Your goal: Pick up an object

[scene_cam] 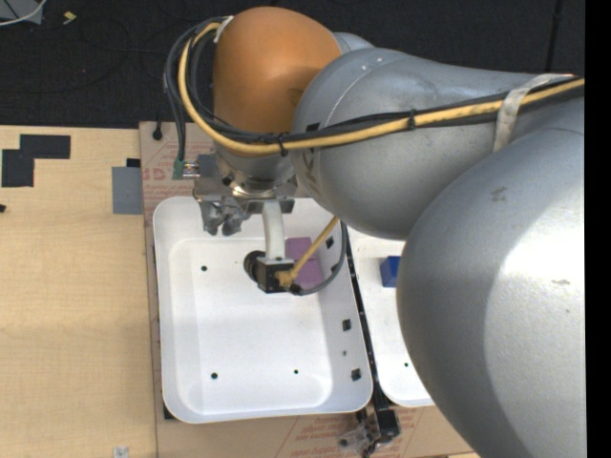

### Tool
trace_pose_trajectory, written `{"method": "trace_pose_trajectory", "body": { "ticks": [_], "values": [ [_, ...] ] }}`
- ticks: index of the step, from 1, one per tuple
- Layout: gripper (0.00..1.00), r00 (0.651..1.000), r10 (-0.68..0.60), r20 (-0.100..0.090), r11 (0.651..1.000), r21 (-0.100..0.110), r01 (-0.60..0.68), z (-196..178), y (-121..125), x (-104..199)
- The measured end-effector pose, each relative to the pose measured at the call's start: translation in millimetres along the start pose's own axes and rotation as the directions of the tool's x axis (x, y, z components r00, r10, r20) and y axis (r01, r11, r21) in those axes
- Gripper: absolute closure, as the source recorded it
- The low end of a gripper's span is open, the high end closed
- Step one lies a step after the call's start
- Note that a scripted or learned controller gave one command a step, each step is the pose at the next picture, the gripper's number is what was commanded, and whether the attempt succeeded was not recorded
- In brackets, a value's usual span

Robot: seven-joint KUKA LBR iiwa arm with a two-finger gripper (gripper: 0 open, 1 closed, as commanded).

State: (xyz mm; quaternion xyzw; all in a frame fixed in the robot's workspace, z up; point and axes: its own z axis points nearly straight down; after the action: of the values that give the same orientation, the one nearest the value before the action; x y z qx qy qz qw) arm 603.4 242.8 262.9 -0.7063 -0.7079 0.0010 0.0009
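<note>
Arm is reaching over one bin on the desk, with the pincer hanging low by that bin's far edge. Apart or together, I cannot tell. A purple block is lying along the same far edge, nearer the wall shared with the neighbouring bin, where a blue piece is sitting. The pincer is standing beside the block, not over it, so it is probably needing a sideways shift before grabbing.

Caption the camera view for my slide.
Gripper over the left bin near a purple object; blue object in right bin.
</note>
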Motion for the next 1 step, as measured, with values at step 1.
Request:
{"method": "trace_pose_trajectory", "body": {
  "ticks": [1],
  "values": [
    [1.0, 1.0, 0.003, 0.003, 1.0, 0.002, -0.003, 52.1, 35.6, 0.1]
  ]
}}
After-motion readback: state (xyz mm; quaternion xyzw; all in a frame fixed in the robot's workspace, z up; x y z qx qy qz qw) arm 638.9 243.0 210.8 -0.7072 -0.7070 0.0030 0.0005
